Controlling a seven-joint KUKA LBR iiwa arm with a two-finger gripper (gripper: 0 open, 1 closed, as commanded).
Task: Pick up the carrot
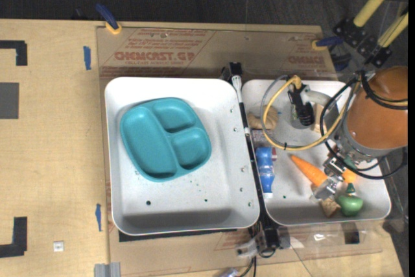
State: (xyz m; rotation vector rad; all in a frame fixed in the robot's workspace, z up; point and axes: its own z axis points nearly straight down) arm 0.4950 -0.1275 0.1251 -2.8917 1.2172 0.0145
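Scanning L to R from my remote seat. Left bin (pixel 117 159) carries a teal divided plate (pixel 166 137) and nothing I need. Between the bins runs a dark divider rail (pixel 249 159). Just past it, inside the right bin (pixel 382 207), a blue tube-like item (pixel 264 168) lies along the left wall, w/ a small tan piece (pixel 257 120) above it.

The carrot (pixel 307 169) sits mid-bin, a bit toward the near side, lying flat on the floor at a slant: pointed tip up-left, fat end down-right. My guess on handling: prob. a toy, light, stiff, smooth skin so somewhat slippery, and the taper means a pinch near the tip could squirt it out. Best hold is across the thick half, jaws square to its long axis.

The gripper (pixel 331 180) hangs right at the carrot's fat end, touching or nearly so; metal bits overlap the orange there and I can't separate them. Can't tell if the jaws are apart or together, and I don't see the carrot clearly between them, so I won't call it held. A brown cork-like lump (pixel 330 206) and a green round item (pixel 351 204) crowd just below-right of that end, so closing there risks catching a neighbour.

Far right: yellow and black cables (pixel 285 91) loop over the bin's back part, and the arm's orange band (pixel 382 110) looms above.
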